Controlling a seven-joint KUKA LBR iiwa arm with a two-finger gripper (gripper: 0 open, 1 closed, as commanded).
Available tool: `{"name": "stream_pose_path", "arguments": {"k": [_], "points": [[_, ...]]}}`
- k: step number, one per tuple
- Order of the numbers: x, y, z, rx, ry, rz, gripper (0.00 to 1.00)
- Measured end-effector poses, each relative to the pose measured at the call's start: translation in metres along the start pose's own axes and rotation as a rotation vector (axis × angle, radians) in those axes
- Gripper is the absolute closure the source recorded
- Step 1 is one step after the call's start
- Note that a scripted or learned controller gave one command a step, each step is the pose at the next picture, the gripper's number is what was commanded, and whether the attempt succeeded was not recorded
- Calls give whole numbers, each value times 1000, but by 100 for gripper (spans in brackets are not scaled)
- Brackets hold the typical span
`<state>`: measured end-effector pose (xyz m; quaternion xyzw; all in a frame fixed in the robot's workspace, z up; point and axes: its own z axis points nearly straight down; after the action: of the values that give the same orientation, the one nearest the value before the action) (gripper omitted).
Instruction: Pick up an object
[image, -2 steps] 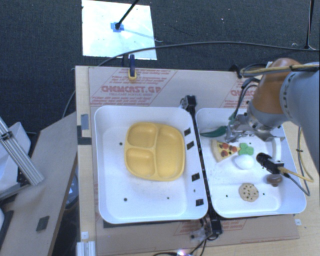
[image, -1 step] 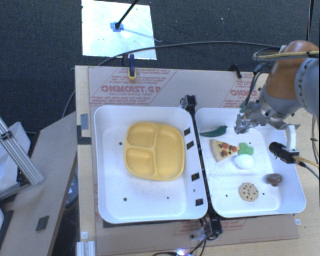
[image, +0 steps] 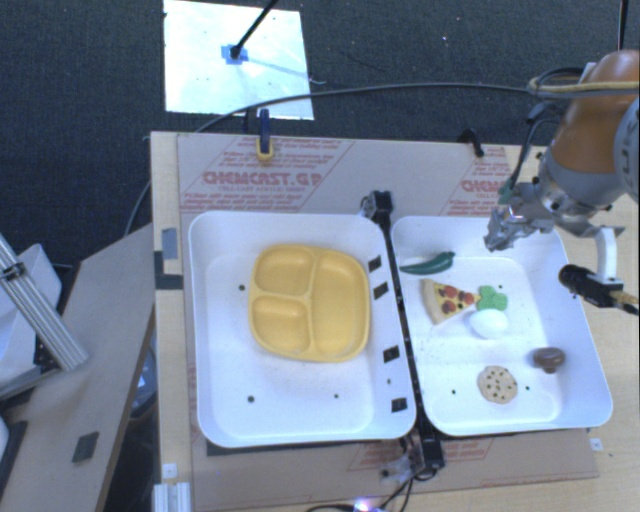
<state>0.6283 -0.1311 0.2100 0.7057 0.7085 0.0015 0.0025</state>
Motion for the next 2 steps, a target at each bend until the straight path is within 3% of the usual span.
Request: {"name": "stream_pose_path", "arguments": {"k": [1,2], "points": [[0,1,-17,2,1,0,100],[57,12,-25,2,2,-5,100]]}}
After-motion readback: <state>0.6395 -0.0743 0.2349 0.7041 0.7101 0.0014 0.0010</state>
